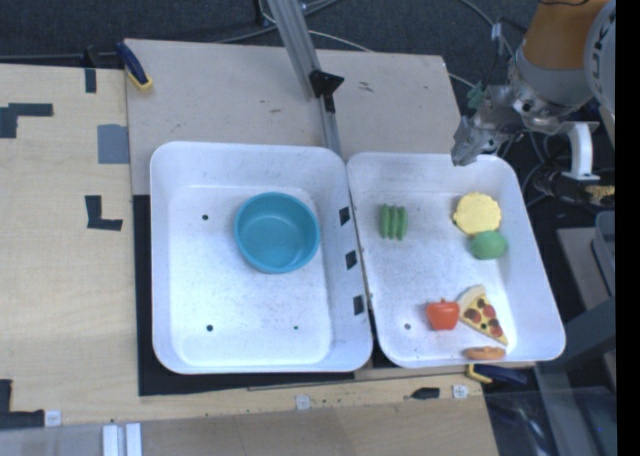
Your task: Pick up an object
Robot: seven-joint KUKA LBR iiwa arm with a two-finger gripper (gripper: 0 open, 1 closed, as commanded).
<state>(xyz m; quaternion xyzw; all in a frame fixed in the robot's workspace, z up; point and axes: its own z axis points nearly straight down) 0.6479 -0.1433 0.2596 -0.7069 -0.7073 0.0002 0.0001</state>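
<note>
Toy pizza slice [483,315] and red pepper [442,315] lie well below the gripper [466,151], which hovers at the right bin's [425,344] far rim; its grip state cannot be told.

Bowl [277,232] in left bin [180,344]; toy foods [478,214] in right bin [400,344].

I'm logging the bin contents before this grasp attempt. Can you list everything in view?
left bin: one, white, left half of bench
right bin: one, white, right half
bowl: one, blue, centre of left bin
green toy vegetable: one, right bin, upper left
yellow toy: one, right bin, upper right
green round toy: one, just below yellow toy
red toy: one, right bin, lower middle
pizza slice toy: one, beside red toy
gripper: one, grey, above right bin's far rim
</note>
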